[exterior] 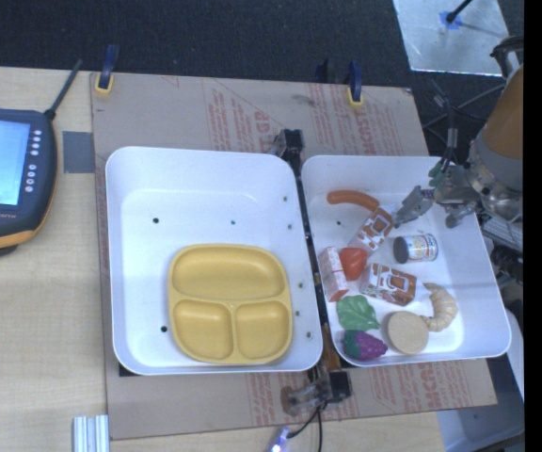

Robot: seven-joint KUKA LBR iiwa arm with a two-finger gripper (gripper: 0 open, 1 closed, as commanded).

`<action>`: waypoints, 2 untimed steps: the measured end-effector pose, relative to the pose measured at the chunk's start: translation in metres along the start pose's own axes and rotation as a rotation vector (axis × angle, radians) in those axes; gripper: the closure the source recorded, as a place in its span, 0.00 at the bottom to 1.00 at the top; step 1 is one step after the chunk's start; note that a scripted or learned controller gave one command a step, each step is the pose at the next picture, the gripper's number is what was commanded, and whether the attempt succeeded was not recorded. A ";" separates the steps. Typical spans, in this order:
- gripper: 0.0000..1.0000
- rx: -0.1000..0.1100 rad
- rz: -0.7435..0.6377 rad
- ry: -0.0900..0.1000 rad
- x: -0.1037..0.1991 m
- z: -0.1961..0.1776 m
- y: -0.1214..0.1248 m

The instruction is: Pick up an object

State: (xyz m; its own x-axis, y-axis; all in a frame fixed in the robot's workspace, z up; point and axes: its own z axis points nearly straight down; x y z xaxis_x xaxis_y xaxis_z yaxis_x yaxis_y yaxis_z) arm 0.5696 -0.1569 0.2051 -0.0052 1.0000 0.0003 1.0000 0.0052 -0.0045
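two shallow white bins sit side by side on a brown cardboard sheet [252, 116] laid over a pale wooden bench [26, 347]. the left bin [139, 182] holds a yellow plate [231, 302] with three compartments, lying near the bin's front edge. the right bin [483, 290] holds a scatter of small toy foods. an orange sausage [353, 199] lies near the bin's back edge. a small silver can [415, 248] lies on its side toward the middle right. a small printed packet [374, 228] lies just left of the can, and another [390, 284] lies below it. a red piece [353, 261] sits beside a pale packet [331, 271] along the bin's left edge. a green leaf shape [357, 312] and a purple piece [366, 346] sit near the front left corner. a round tan disc [406, 331] and a pale croissant [442, 306] sit near the front edge, touching. the grey gripper [422, 202] hangs over the back right part of this bin, just above the can; its fingers look spread with nothing between them. a tablet [3, 177] in an orange case rests at the bench's left edge. blue clamps [354, 81] grip the cardboard's back edge. dark carpet [205, 17] lies beyond.
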 end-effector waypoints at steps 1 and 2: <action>0.00 -0.011 0.001 -0.007 -0.021 0.095 -0.015; 0.00 -0.001 -0.002 -0.001 0.004 0.113 0.015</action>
State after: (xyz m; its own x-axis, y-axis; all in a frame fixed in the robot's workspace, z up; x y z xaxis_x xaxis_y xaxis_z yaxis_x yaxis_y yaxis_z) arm 0.5843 -0.1526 0.0917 -0.0069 1.0000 -0.0011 1.0000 0.0069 -0.0031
